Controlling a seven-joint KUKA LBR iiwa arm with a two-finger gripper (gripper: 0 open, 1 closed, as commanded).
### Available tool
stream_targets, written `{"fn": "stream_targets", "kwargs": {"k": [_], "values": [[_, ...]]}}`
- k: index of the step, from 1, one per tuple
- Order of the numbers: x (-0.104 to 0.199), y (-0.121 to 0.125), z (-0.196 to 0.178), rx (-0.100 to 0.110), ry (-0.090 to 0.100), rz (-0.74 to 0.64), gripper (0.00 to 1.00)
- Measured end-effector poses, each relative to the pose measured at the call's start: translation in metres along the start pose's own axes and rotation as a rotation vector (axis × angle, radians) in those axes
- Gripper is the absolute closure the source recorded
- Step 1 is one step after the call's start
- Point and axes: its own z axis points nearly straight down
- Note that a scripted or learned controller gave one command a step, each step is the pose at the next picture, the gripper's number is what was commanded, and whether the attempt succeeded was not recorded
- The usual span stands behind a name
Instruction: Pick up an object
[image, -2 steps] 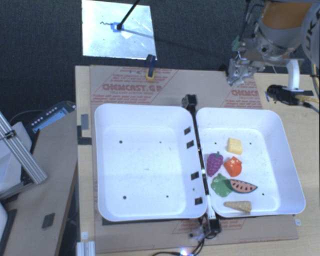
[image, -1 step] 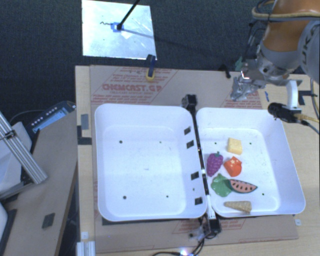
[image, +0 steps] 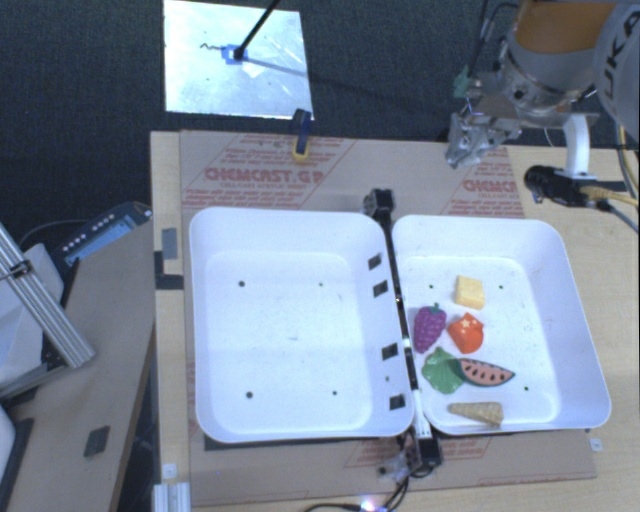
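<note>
The right bin (image: 560, 262) holds several toy foods: a yellow cheese block (image: 470, 291), a purple grape bunch (image: 429, 326), an orange-red piece (image: 466, 332), a green leafy piece (image: 441, 372), a watermelon slice (image: 485, 374) and a tan wedge (image: 477, 411). My gripper (image: 466, 150) hangs high above the bench beyond the right bin's far rim, well clear of the toys. Nothing shows between its fingers.
The left bin (image: 215, 240) lies beside the right one, joined by a black clip strip (image: 392, 300). A shiny metal sheet (image: 237, 58) lies at the back, with a blue and yellow clamp (image: 300, 135) at the cardboard's far edge.
</note>
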Motion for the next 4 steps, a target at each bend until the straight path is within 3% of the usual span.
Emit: {"fn": "stream_targets", "kwargs": {"k": [1, 3, 4], "values": [[-0.04, -0.003, 0.079, 0.015, -0.003, 0.011, 1.0], [0.126, 0.0, -0.008, 0.003, 0.002, -0.003, 1.0], [0.135, 0.001, -0.061, 0.002, 0.001, 0.003, 1.0]]}}
